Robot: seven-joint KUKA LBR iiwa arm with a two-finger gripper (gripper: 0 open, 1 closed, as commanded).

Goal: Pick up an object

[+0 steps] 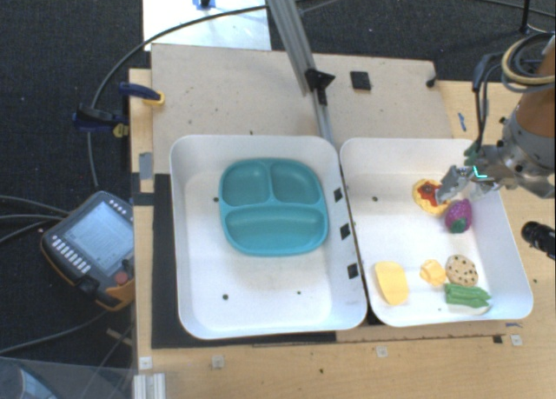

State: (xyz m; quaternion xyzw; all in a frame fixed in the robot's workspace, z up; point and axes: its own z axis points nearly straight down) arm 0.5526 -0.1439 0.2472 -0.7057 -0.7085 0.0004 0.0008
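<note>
Objects: six toy foods, all in right bin (365,215); none seen between the fingers.
Pizza slice (426,196): red and yellow, at 1 o'clock from bin centre, directly at the gripper's 9 o'clock side.
Grape bunch (459,215): purple, at 4 o'clock from pizza slice, just below the gripper.
Yellow piece (392,282): flat, at 7 o'clock in right bin, lying alone.
Orange bit (432,272): small, just beside cookie, at its 9 o'clock.
Cookie (461,269): tan with dark dots, at 5 o'clock in right bin.
Green piece (467,296): long, touching cookie's lower edge, near bin's front rim.
Gripper (455,182): low over right bin at 2 o'clock, between pizza slice and grape bunch; open or closed cannot be told, view too blurred.
Arm (530,141): grey, entering from 3 o'clock, cables looped above the wrist.
Left bin (195,258): holds teal divided plate (273,207), seated toward 12 o'clock of bin centre.
Bench (226,93): bare board at 12 o'clock of bins.
Pendant (91,245): on floor at 9 o'clock, well apart from bins.
</note>
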